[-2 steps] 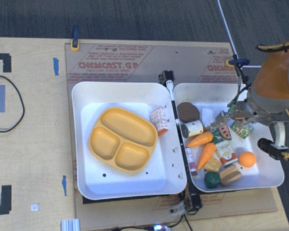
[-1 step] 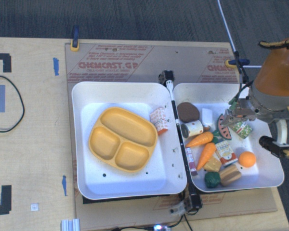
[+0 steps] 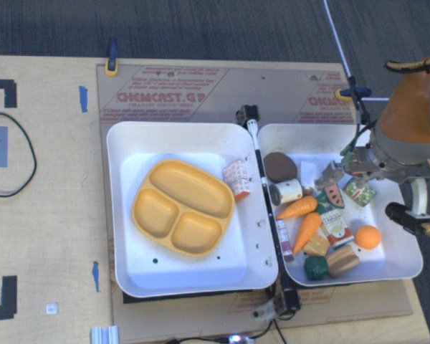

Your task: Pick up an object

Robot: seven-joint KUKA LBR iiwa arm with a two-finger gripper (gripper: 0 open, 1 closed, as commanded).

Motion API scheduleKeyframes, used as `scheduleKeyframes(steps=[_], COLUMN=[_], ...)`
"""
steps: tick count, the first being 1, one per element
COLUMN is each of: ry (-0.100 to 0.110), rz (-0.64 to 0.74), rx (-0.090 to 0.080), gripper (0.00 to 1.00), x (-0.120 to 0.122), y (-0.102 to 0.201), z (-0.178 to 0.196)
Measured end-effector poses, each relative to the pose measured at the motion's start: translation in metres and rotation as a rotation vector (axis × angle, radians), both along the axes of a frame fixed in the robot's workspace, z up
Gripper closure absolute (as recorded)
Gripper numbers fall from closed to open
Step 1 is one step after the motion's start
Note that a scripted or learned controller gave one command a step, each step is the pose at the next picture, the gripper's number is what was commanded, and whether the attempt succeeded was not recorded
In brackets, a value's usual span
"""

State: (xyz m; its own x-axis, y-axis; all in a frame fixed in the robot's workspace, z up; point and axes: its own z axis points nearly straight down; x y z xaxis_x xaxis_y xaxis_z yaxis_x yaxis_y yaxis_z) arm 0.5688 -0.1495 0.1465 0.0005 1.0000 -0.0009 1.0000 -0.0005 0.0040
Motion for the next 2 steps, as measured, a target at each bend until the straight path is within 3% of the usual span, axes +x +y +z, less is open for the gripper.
scheduleKeyframes(steps=[1,2], ry=[0.001,-0.006], rz=[0.0,0.0], rx=[0.0,-0.002], gripper=[0.0,1.0], x=[-0.052,-0.05], y=[0.004,0.003], z=[-0.06,-0.049])
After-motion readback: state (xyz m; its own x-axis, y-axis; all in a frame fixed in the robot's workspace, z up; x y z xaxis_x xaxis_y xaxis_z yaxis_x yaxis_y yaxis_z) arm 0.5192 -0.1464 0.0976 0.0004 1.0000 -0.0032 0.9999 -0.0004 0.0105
